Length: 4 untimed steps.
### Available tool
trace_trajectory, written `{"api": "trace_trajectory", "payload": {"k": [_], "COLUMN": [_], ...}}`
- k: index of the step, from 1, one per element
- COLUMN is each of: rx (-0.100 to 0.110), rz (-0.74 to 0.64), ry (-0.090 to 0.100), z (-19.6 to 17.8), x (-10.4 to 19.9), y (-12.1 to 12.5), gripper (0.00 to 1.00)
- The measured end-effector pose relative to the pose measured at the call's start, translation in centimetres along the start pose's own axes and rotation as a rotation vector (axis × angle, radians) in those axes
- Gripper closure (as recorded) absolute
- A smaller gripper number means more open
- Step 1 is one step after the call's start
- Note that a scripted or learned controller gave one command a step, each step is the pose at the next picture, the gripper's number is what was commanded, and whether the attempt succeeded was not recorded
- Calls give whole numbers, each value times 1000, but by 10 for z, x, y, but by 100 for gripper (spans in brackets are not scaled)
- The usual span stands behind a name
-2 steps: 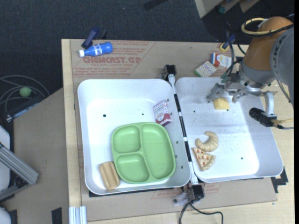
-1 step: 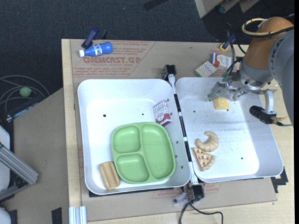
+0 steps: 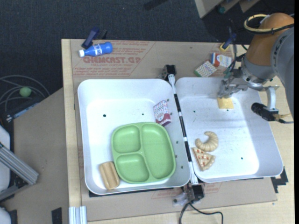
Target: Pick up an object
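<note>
- Camera view, right bin point(image 3: 243, 129): gripper point(image 3: 227, 93) sits low over the far edge, a little right of that edge's middle, the arm coming in from the right.
- Yellow block point(image 3: 225, 103) lies on the bin floor directly at the gripper's tip, touching or very nearly so. Cannot tell whether the gripper is open or closed, or whether it has the block.
- Same bin, near left corner: croissant point(image 3: 208, 140), with a waffle-patterned wedge point(image 3: 203, 159) just beside it toward the near edge. Both well apart from the block; floor between them is bare.
- Left bin point(image 3: 117, 104): green divided plate point(image 3: 142, 150) fills the near half. Tan bread piece point(image 3: 109, 175) lies at the near left corner, against the plate's rim.
- Red-and-white packet point(image 3: 161, 112) rests by the left bin's right wall, just beyond the plate.
- Bench, far left corner: blue-and-white bottle point(image 3: 96, 49) on its side.
- Bench beyond the right bin's far edge: two small printed cards point(image 3: 207, 69), near the gripper.
</note>
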<state>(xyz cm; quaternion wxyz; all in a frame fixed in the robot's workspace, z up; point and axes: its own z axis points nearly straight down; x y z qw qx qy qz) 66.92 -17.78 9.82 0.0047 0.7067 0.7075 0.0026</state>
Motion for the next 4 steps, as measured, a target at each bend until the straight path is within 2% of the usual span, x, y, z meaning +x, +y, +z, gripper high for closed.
{"api": "trace_trajectory", "payload": {"k": [1,2,3,4], "rx": [11,11,12,10], "rz": [3,-1,1,2], "ry": [2,5,4,3], "z": [-39,-102,-101,12], "x": [-36,65,63,77], "y": [-88,-116,-117,-143], "gripper": [100,100,0,0]}}
